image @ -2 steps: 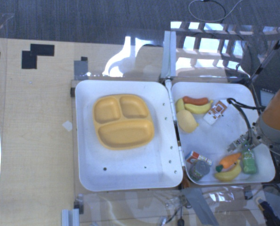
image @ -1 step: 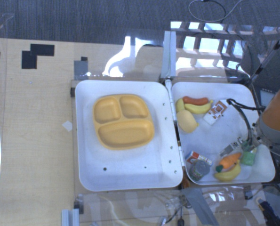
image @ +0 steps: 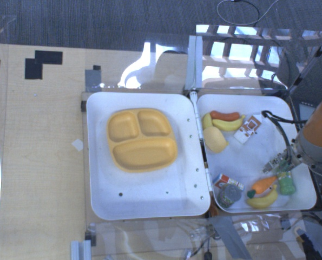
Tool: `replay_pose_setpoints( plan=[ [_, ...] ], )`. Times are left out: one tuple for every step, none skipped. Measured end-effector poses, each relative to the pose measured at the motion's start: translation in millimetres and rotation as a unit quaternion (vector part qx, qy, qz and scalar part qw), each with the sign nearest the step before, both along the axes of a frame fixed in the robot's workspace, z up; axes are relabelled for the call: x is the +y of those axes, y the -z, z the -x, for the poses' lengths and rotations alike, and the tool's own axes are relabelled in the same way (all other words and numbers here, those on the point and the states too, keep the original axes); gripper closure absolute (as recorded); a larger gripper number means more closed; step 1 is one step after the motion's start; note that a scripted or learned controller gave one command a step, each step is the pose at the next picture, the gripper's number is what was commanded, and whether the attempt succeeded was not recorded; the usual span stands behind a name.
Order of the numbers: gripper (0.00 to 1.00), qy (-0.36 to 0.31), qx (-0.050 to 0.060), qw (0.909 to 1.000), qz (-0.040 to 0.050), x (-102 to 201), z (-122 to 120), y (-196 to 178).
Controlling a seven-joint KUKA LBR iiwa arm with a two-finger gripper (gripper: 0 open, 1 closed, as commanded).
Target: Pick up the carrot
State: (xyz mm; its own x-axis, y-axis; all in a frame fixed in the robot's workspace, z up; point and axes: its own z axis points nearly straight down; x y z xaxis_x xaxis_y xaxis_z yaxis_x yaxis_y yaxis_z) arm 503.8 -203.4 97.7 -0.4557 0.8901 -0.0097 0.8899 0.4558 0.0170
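The carrot [image: 264, 184] is seen in the right bin [image: 269, 104], resting on a banana [image: 262, 199] near the front wall. The gripper [image: 280, 163] is positioned just above it; no writing can be read on the small carton [image: 248, 129].

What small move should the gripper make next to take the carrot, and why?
Probably a short descent toward the near edge: the gripper hangs just above and beyond the carrot, which lies against the banana and a green toy in the right bin.
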Motion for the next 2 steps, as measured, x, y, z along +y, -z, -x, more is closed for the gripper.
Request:
replay_pose_setpoints(
  plan=[
    [1.0,-0.01,0.005,0.9999,0.0015,23.9,-14.6,6.9],
    [0.0,-0.01,0.004,0.9999,0.0016,23.9,-15.1,6.9]
  ],
)
